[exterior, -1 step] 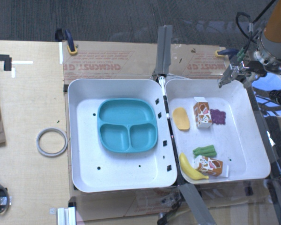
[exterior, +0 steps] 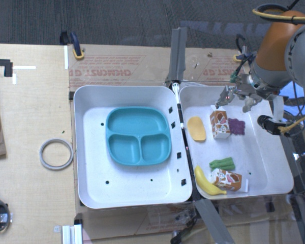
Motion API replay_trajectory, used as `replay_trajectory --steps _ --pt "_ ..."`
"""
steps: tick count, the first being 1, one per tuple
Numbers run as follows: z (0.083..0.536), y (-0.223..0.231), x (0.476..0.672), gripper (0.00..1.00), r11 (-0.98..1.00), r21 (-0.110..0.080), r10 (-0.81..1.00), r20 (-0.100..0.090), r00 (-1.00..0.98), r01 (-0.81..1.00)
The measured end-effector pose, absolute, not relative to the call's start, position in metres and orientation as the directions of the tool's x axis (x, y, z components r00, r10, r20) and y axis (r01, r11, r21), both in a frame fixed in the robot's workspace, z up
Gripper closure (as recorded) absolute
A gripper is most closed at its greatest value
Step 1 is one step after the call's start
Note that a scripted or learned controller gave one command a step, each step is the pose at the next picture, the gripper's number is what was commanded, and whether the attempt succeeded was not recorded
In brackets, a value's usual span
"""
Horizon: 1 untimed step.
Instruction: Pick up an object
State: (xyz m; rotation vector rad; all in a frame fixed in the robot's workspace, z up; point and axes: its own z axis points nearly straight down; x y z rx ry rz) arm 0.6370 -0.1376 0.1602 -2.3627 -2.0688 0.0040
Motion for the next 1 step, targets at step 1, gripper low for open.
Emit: replay_trajectory --steps 1 --pt "0.093 -0.118 0.6167 0.0 -0.192 0.001 0.981 -0.001 0.192 0.981"
